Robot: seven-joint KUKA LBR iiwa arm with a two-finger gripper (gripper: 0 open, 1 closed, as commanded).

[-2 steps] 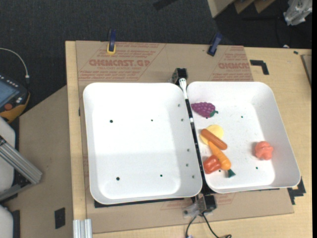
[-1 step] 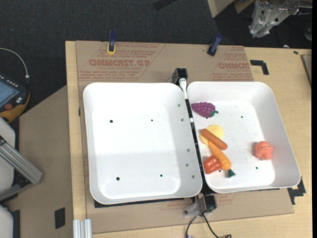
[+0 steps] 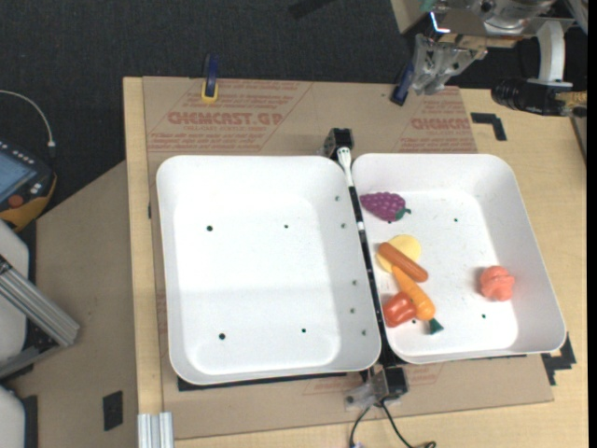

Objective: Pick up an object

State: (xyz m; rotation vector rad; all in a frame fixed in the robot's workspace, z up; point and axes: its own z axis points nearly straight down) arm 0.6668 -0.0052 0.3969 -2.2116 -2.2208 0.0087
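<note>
Above the desk's far edge, gripper (image 3: 440, 63) is parked high with nothing visible in it, finger gap unreadable from here, likely keeping the view unblocked; candidates sit in the right bin (image 3: 522, 203): grapes (image 3: 383, 204), carrot (image 3: 417, 297), peach (image 3: 495, 283).

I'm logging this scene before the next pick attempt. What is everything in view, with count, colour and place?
Bins: two, white, side by side on the bench.
Grapes: one, purple, right bin, upper left.
Hot dog: one, orange-red, on a yellow piece, right bin.
Carrot: one, orange, beside a red piece.
Round fruit: one, pinkish orange, right bin's right side.
Clamp: one, blue and yellow, board's top edge.
Hand: one, metallic, above the board, beyond the right bin.
</note>
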